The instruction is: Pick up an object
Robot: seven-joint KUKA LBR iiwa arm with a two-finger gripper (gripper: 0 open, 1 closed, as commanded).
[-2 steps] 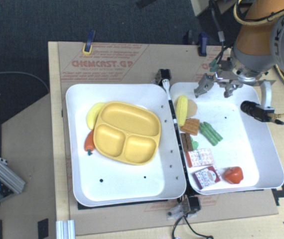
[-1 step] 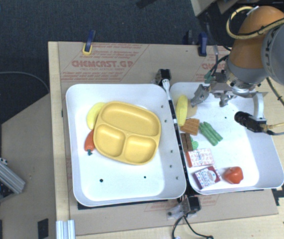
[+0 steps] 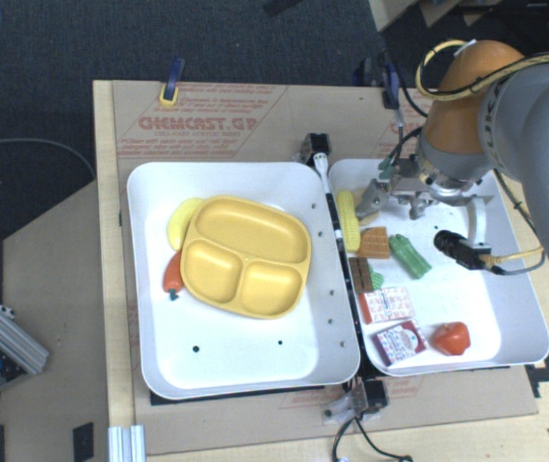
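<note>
One green block [image 3: 410, 255] just below the tool [image 3: 397, 203].

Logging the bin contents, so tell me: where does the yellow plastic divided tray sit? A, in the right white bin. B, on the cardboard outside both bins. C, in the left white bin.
C: the yellow plastic divided tray lies inside the left white bin.

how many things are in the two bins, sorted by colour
Yellow: 3 – divided tray, piece under its upper left edge, corn
Red or orange-red: 4 – pepper-like piece, tomato-like piece, two packets
Green: 1 – block
Brown: 1 – waffle-like piece
Total: 9; small bits beside the packets are too unclear to count.
</note>
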